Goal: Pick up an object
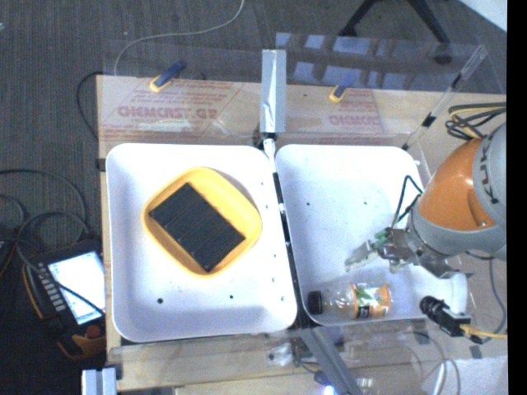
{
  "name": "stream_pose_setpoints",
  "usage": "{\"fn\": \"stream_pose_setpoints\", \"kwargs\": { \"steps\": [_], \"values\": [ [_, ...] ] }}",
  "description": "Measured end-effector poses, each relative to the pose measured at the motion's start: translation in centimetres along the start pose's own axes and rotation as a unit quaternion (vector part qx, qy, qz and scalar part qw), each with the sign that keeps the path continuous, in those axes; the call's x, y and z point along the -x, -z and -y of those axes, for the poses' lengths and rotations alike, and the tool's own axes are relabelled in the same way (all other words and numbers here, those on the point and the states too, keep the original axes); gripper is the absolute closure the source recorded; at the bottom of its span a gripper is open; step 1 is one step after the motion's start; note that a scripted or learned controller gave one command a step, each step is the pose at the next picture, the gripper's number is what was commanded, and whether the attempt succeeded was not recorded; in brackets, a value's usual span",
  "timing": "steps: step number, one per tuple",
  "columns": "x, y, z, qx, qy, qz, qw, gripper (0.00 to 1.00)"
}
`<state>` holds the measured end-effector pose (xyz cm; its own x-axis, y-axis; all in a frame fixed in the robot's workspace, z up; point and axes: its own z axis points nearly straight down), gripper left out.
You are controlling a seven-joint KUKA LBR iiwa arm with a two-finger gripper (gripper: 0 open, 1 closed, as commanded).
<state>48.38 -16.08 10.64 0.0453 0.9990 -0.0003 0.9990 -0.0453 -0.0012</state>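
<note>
Currently the clear plastic bottle with the orange label [356,299] lies on its side along the right white bin's [338,188] front edge. Claw [387,249] opening: cannot tell. Risk: the round bottle rolls or wedges against the wall.

Two smooth white plastic bins [132,303] were pictured beside a clear plastic bottle [350,299] and a glossy yellow dish [247,212].

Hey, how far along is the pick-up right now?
Early. The hand is low in the right bin, just above the clear bottle, which lies flat at the near wall, not gripped. Closing on it and lifting remain. The yellow dish sits in the left bin.
</note>
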Motion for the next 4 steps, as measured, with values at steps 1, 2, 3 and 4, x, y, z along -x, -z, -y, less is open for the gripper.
{"fn": "stream_pose_setpoints", "kwargs": {
  "steps": [1, 2, 3, 4],
  "values": [
    [0.6, -1.4, -0.3, 0.004, 0.07, 0.001, 0.9976, 0.0],
    [0.6, -1.5, -0.4, 0.006, 0.046, 0.0, 0.9989, 0.0],
    [2.8, 9.6, -0.2, 0.0, -0.015, 0.002, 0.9999, 0.0],
    [-1.1, 1.7, 0.1, -0.001, 0.064, -0.001, 0.9979, 0.0]
  ]
}}
